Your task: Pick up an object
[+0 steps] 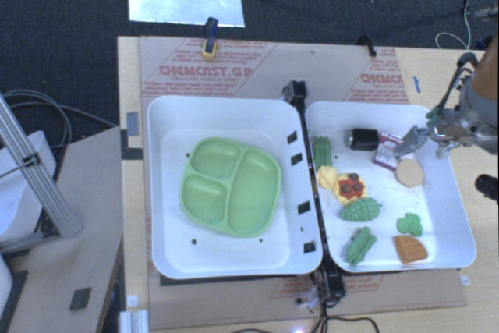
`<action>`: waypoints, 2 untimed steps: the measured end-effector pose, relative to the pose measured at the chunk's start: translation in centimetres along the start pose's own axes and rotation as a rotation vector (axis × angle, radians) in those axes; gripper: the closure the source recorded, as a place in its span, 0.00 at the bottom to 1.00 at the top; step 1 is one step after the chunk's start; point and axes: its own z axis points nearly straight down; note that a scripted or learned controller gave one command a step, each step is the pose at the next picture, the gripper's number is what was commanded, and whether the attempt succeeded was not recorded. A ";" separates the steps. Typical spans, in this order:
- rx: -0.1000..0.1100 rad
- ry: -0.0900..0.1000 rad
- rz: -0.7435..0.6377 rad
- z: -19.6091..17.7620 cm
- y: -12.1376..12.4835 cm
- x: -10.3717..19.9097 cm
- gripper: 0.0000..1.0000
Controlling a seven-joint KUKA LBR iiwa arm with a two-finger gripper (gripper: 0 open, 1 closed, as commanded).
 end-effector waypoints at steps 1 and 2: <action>0.014 0.008 -0.005 12.2 -4.1 7.1 0.00; -0.011 0.004 -0.010 2.5 -0.1 14.5 0.00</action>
